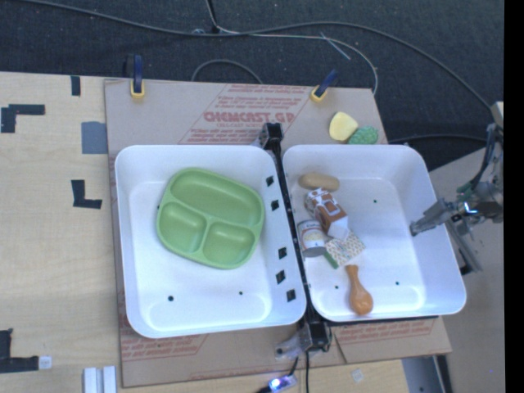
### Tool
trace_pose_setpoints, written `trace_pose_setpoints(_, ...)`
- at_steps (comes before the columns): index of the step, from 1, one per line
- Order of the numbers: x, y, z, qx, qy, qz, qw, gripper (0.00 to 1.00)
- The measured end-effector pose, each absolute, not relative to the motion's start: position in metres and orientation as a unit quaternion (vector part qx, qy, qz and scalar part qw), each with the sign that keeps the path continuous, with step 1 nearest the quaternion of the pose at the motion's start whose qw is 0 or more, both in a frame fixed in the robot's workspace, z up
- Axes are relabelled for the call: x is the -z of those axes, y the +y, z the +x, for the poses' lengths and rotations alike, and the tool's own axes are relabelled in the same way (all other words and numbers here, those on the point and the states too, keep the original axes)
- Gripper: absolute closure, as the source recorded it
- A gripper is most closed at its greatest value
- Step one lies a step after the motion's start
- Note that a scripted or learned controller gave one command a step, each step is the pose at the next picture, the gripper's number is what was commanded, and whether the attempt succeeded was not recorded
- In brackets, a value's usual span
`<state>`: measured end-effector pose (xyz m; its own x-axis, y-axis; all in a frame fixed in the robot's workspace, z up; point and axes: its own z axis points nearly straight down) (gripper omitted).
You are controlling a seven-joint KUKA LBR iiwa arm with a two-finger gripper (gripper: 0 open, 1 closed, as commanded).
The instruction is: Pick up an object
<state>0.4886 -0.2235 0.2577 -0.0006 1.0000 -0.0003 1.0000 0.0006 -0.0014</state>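
The gripper (pixel 422 222) is reaching over the right rim of the right bin (pixel 409 166), but its fingers are showing too small and blurred to tell how they stand, and the arm behind it is running out of sight at the right. Near that bin's left wall, a small box (pixel 326 209), a round tin (pixel 311 235) and a patterned packet (pixel 345 246) are crowding and overlapping one another; their labels are reading too small to make out. Cables (pixel 270 23) are trailing off past the top edge.
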Motion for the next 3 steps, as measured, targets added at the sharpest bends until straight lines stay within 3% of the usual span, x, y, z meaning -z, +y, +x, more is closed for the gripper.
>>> trace_pose_setpoints(3, -0.104, -0.219, 0.491, -0.0018, -0.707, -0.707, 0.003, 0.0)
